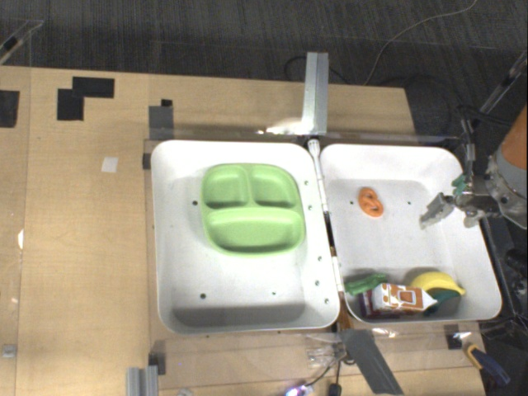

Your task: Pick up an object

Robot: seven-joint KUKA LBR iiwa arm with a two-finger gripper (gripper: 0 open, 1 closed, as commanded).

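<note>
The right bin [396, 172] holds several objects. A small orange piece [370, 202] lies alone near its middle left. Along its front edge sit a green item [360, 284], a brown and white carton [398, 299], a yellow banana [437, 284] and a dark green object [450, 303] partly under the banana. My gripper [455, 213] hangs over the bin's right side, well to the right of the orange piece and above the banana. Its fingers [434, 210] look spread apart with nothing between them.
A light green divided plate [252, 207] lies in the left bin [177, 254]. A metal post [317, 89] stands behind the divider between the bins. The arm's orange band [516, 147] shows at the right edge.
</note>
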